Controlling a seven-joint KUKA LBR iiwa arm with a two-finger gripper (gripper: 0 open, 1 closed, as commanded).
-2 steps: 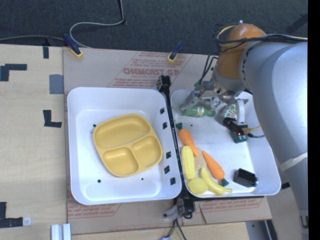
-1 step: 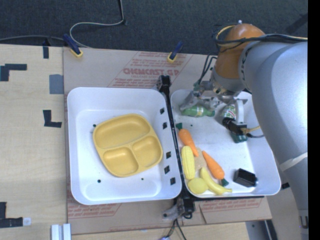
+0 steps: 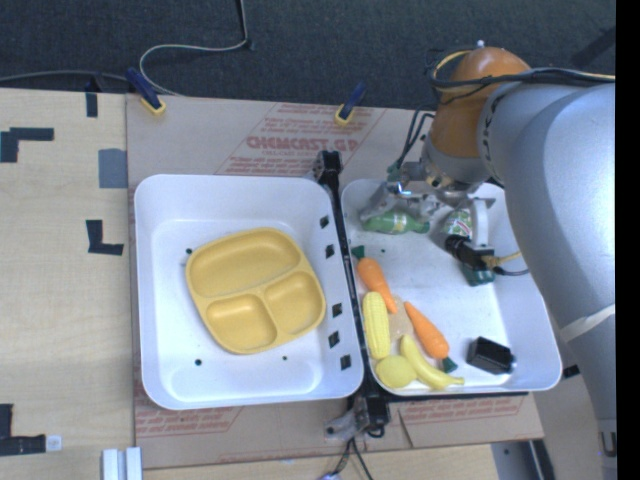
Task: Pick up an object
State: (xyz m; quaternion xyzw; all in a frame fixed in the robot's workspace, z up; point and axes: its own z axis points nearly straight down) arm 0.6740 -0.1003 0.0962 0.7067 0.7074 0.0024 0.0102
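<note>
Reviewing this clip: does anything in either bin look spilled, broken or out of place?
Nothing looks spilled or broken. The yellow divided plate lies flat, slightly turned, in the left bin. The right bin holds carrots, corn, a banana and a small black block, crowded toward its near-left side.

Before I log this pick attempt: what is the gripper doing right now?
Gripper: low over the right bin's far end, at a green object; open, shut or holding cannot be told.

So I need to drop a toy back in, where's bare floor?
Left bin: bare strips all around the yellow tray. Right bin: a bare middle patch between the carrots and the gripper; its left edge is crowded.
</note>
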